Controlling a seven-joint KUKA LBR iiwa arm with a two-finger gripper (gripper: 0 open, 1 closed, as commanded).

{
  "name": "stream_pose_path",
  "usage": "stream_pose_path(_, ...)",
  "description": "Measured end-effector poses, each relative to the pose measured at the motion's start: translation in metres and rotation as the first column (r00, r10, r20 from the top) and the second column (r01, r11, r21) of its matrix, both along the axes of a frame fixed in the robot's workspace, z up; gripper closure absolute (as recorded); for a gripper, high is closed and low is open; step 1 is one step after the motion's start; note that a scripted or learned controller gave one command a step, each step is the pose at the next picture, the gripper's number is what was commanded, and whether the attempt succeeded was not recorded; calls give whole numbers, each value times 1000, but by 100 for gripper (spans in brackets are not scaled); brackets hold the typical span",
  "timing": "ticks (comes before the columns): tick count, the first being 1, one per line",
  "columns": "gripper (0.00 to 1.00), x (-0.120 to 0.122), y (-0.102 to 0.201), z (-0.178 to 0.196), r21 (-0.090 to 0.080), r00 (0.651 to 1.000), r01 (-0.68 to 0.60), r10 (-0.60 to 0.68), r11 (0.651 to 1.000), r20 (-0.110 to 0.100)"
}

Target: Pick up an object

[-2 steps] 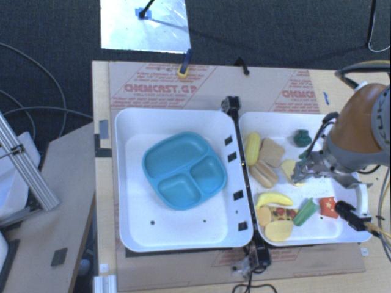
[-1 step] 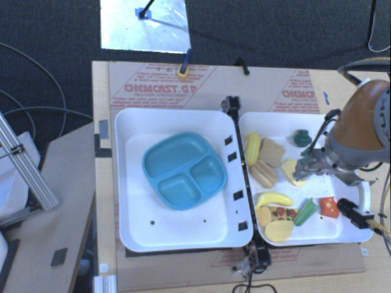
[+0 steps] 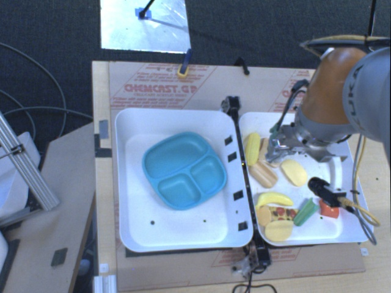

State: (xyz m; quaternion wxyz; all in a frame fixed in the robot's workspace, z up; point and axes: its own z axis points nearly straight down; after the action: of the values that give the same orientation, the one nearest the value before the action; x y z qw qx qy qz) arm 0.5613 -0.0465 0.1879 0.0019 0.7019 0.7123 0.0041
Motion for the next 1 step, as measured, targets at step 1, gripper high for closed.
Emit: stream_pose_path(1, 100, -71, 37, 7, -1, 1000, 8, -8, 1000, -11)
